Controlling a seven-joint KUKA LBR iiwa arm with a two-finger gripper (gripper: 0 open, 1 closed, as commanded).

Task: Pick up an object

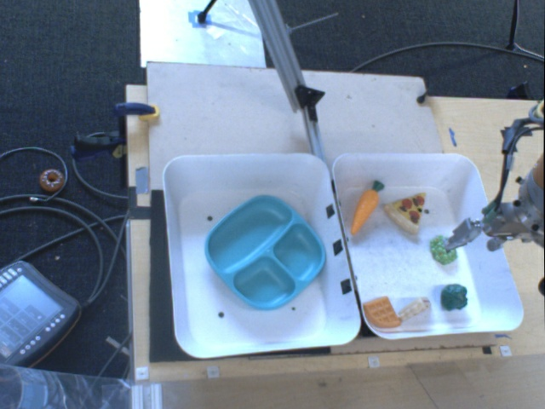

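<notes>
The right bin point(477, 177) holds several toy foods: an orange carrot point(364, 209), a pizza slice point(408, 210), a light green leafy piece point(442, 250), a dark green broccoli point(454, 296), an orange waffle point(382, 313) and a pale biscuit stick point(415, 308). My gripper point(465, 233) reaches in from the right edge. It hovers low over the bin, its tip just above and to the right of the light green piece. Nothing can be seen held in it.
The left bin point(183, 228) contains a blue divided plate point(265, 251). A grey pole point(281, 49) slants down to the seam between the bins. Cables, a clamp and a pendant lie on the floor to the left.
</notes>
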